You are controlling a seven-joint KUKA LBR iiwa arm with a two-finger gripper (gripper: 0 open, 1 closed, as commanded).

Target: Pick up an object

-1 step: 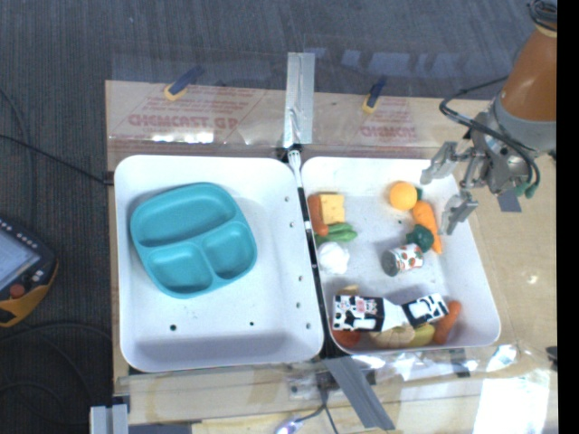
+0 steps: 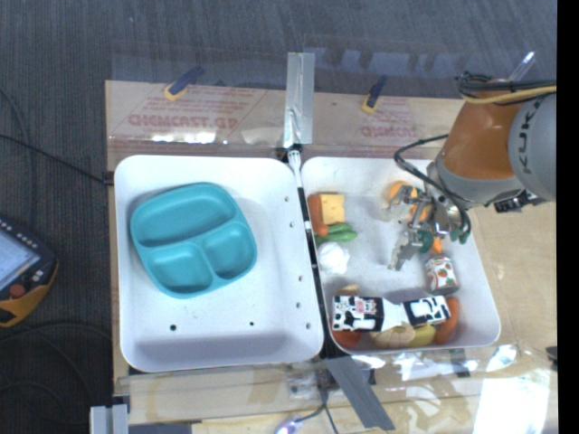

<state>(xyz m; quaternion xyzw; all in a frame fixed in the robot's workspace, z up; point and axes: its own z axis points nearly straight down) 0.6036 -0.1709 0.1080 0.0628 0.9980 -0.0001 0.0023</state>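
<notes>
The pincer is being held low in the right bin, right of centre in the frame; whether it is spread or pressed together cannot be told. A small carton, possibly the target, is lying just below and right of it. The approach is best being kept vertical and centred, avoiding the crowded toys along the bin's lower edge.

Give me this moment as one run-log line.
arm: over right bin | gripper: low near bin centre, grasp unconfirmed | teal tray: left bin
</notes>
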